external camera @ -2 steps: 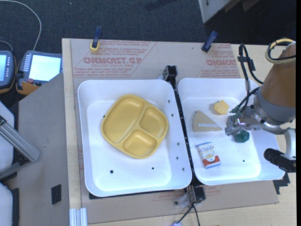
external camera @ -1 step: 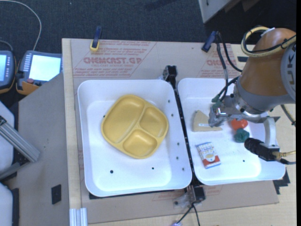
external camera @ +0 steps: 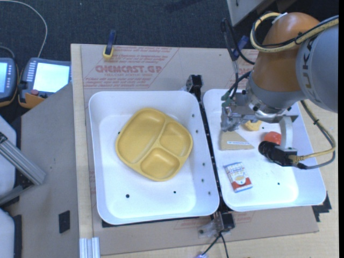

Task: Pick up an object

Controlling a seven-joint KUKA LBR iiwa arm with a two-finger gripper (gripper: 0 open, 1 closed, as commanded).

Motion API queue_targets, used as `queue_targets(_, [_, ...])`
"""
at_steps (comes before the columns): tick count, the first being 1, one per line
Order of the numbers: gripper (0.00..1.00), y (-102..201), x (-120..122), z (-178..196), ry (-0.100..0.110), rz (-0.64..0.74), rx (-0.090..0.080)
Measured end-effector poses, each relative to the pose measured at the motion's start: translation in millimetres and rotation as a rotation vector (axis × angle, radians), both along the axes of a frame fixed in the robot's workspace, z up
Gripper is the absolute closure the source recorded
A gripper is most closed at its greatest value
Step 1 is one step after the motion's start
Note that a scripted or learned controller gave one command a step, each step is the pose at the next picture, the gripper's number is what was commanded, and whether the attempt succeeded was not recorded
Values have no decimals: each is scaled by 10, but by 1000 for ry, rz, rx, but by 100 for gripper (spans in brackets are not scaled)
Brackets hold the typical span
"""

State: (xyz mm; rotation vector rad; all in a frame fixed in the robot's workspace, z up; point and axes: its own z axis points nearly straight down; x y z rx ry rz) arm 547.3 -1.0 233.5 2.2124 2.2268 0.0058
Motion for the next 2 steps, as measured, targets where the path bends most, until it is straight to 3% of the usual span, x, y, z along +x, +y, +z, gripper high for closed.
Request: queue_targets(2, [100,849,565,-50,1,-1,0])
